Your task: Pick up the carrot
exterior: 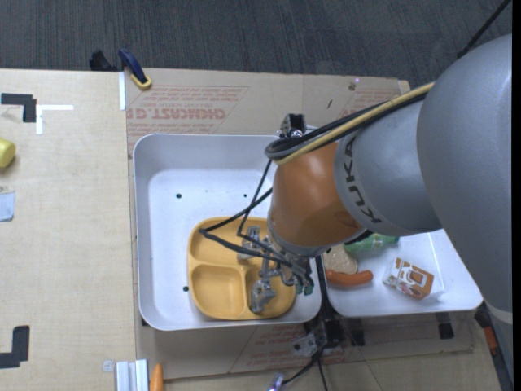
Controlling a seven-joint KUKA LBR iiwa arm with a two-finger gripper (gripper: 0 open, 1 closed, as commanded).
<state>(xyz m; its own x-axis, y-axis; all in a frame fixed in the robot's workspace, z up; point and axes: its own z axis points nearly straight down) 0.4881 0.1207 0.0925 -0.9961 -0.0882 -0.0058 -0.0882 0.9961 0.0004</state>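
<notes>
Carrot (349, 278) in rt bin (456, 296), claw (262, 294) over yellow tray (213, 287) (grip state unclear)

Left bin (155, 218): rear half bare, yellow tray (213, 279) fills front. Right bin (456, 296): arm (366, 186) overhangs; carrot (350, 278), carton (409, 278) near front

The arm (456, 145) is a thick, smooth grey cylinder with black "KUKA" lettering running along its side. An orange band (313, 198) wraps the rounded section above the wrist. Black cables and one yellow cable (358, 123) run along it, looping down to the small metallic tool (264, 287), a cluster of grey fittings.
</notes>
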